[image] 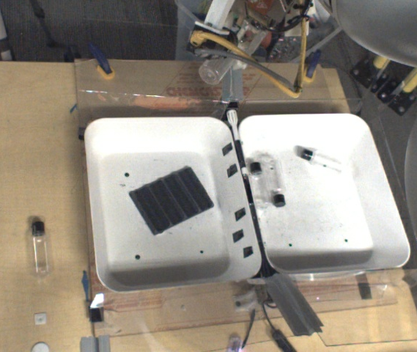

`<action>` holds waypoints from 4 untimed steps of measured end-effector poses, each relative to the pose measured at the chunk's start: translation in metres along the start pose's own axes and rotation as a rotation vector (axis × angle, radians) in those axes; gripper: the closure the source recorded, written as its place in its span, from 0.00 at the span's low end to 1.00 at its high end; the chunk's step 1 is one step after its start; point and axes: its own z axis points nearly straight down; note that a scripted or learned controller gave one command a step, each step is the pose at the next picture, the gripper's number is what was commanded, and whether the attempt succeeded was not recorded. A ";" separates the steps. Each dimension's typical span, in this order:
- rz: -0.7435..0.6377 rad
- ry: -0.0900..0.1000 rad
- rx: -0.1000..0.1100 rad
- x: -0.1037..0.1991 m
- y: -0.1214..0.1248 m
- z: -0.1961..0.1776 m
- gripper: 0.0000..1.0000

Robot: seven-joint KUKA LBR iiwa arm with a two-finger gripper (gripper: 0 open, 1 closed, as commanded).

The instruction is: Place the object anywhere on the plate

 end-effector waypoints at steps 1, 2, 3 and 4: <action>-0.006 0.001 -0.001 0.002 -0.002 -0.010 1.00; -0.011 0.002 -0.002 0.005 -0.005 -0.020 1.00; -0.017 0.003 -0.004 0.007 -0.007 -0.030 1.00; -0.022 0.004 -0.005 0.009 -0.010 -0.040 1.00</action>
